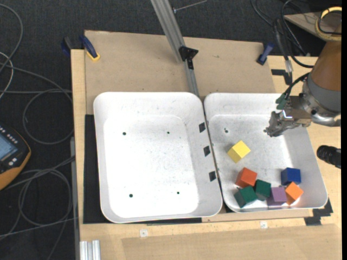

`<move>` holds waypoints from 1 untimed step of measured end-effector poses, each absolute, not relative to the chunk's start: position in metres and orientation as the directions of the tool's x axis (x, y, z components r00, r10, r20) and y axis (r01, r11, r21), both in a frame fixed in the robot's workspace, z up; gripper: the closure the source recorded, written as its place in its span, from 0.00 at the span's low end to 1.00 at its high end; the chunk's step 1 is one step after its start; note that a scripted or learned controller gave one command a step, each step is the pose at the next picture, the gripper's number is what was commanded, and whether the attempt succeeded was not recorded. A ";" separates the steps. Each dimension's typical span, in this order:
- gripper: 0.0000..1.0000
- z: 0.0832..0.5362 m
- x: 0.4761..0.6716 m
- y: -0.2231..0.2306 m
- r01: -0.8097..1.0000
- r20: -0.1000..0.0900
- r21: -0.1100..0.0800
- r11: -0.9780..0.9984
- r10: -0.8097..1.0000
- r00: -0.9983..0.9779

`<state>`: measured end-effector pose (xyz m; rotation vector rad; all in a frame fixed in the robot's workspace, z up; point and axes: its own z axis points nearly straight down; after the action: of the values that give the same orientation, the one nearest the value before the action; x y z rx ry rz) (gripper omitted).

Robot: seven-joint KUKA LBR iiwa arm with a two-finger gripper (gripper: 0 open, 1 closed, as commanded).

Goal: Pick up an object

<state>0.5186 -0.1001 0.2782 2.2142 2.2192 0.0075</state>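
Nearest target: the yellow cube point(239, 151) lies alone on the floor of the right bin point(312, 145), turned so it sits cornerwise to the bin walls.
Landmark: every place below is given from the yellow cube.
Gripper: the gripper point(275, 126) hangs up and to the right of it, near but apart, over bare bin floor.
Key relation: from the fingertips, the cube lies down and to the left in the view; I judge this the shortest reach to any object.
Long axis: none to speak of, a cube, so only its turned faces matter for finger alignment.
Fingers: dark and small against the wrist; whether they stand apart or together cannot be told, and nothing shows between them.
Other objects: below and right of it, a cluster by the bin's near wall: orange-red cube point(246, 176), two green cubes point(255, 192), purple cube point(278, 195), orange cube point(293, 191), blue cube point(290, 175).
Left bin point(108, 118): well to the left.
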 end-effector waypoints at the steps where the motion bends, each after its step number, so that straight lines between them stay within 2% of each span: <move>1: 1.00 0.270 0.547 -0.045 1.000 0.001 0.003 0.008 1.000 -0.008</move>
<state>0.5470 -0.0453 0.2703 2.2118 2.2285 0.0045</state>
